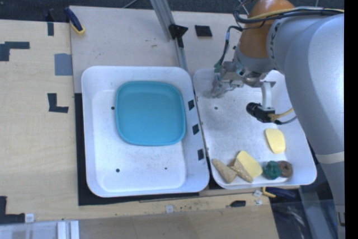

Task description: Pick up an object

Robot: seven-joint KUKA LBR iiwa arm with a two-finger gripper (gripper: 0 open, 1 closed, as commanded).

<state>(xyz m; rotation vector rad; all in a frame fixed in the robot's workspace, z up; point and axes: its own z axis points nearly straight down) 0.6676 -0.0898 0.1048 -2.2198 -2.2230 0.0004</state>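
My gripper point(220, 85) hangs low over the far left corner of the right bin point(235, 120), with nothing visible in it. The loose objects lie well away from it, along the bin's near and right side: a pale yellow oval piece point(274, 140), a yellow wedge point(248, 164), a tan bread-like piece point(225, 170), a dark green lump point(272, 169) and a small brown ring point(286, 168). The arm's grey body and orange band point(268, 11) cover the bin's far right corner.
The left bin point(100, 165) holds a square blue plate point(150, 112). A black cable fitting point(260, 112) hangs below the wrist over the right bin. A metal pole point(162, 3) rises behind the bins.
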